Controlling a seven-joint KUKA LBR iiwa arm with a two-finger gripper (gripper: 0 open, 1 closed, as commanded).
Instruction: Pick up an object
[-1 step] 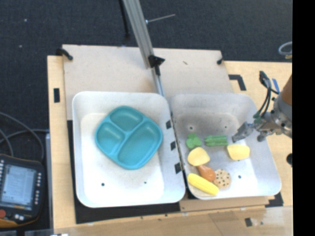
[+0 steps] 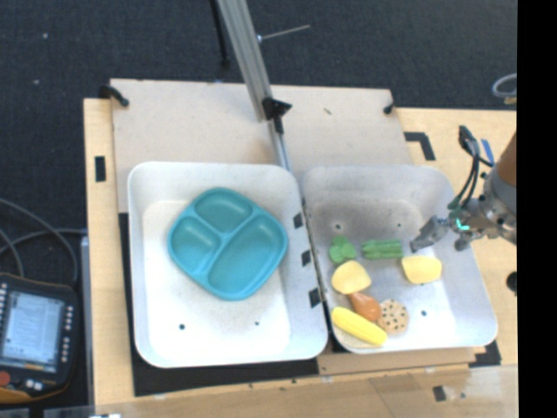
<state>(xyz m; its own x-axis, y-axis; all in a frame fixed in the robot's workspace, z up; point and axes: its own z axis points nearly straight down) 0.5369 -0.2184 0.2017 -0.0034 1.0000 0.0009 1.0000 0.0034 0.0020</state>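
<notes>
The right bin [image 2: 452, 320] holds several toy foods: two green pieces [image 2: 342, 252] [image 2: 381, 250], a yellow lump [image 2: 421, 269], a second yellow lump [image 2: 350, 278], an orange-brown piece [image 2: 366, 305], a speckled cookie [image 2: 393, 317] and a long yellow piece [image 2: 358, 326]. My gripper [image 2: 443, 236] hangs over the bin's right side, just above and to the right of the first yellow lump. Its two fingers [image 2: 426, 234] stand apart, with nothing between them.
A teal divided plate [image 2: 228, 242] lies in the left bin [image 2: 148, 320]. A slanted metal rail [image 2: 248, 50] comes down from the top to the gap between the bins. Cables [image 2: 473, 155] trail by the arm at the right edge.
</notes>
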